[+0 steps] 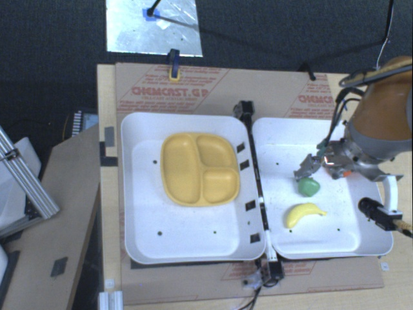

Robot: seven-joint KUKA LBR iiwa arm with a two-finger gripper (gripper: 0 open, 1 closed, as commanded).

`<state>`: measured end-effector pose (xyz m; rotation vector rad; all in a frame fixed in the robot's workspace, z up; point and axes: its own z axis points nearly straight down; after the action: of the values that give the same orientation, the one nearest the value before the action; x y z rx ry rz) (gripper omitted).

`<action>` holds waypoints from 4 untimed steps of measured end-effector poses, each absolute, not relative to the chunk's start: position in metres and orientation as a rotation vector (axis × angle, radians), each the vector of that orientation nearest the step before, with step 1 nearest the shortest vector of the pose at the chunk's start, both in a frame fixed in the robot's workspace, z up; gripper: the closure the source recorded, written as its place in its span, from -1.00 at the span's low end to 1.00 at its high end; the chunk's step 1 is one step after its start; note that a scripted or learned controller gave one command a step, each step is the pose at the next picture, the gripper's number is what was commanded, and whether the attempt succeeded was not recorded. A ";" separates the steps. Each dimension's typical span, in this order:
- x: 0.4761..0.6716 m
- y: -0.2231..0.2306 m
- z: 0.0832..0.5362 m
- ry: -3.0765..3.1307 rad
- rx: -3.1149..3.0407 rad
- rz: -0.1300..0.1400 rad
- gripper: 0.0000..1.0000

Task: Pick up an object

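The right-hand bin (342, 241) holds two candidates for the pick. A small green object (310, 187) sits near the middle of that bin, and a yellow banana (303, 214) lies just beside it, toward the bin's near edge. The gripper (308, 168) hangs directly over the green object on its far side, very close or perhaps touching — the slant of the view does not settle which. Whether the gripper is released or clenched cannot be told from here, and nothing can be seen held.

By its position, the green object looks like the intended target. It appears to be a small toy piece, probably light moulded plastic: stiff, smooth and rounded, so likely to squirt sideways out of a pinch that lands off-centre. The safest hold would be straight down across its widest part. The banana, should the program go for it instead, also looks like a light, hard toy; its curve suggests gripping across the thick middle of the body rather than at either tapering end.

To the left of the right-hand bin, the second bin (139, 192) carries a yellow divided plate (199, 168) with three compartments, well apart from the gripper.

Beyond both bins, the brown sheet (213, 86) under them bears red print reading "CHEMCAST GP" — repeated, partly hidden, on the far side of the right-hand bin. No other writing is legible.
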<state>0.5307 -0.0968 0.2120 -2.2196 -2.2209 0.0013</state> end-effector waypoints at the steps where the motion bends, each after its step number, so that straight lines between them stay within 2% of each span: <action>1: 0.524 -0.089 0.156 -2.221 -2.219 0.002 -1.00; 2: 0.524 -0.088 0.114 -2.220 -2.220 0.001 -1.00; 3: 0.525 -0.088 0.126 -2.222 -2.223 -0.002 1.00; 4: 0.525 -0.099 0.177 -2.224 -2.227 -0.005 1.00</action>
<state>0.5250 -0.0988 0.1770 -2.2265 -2.2236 -0.0050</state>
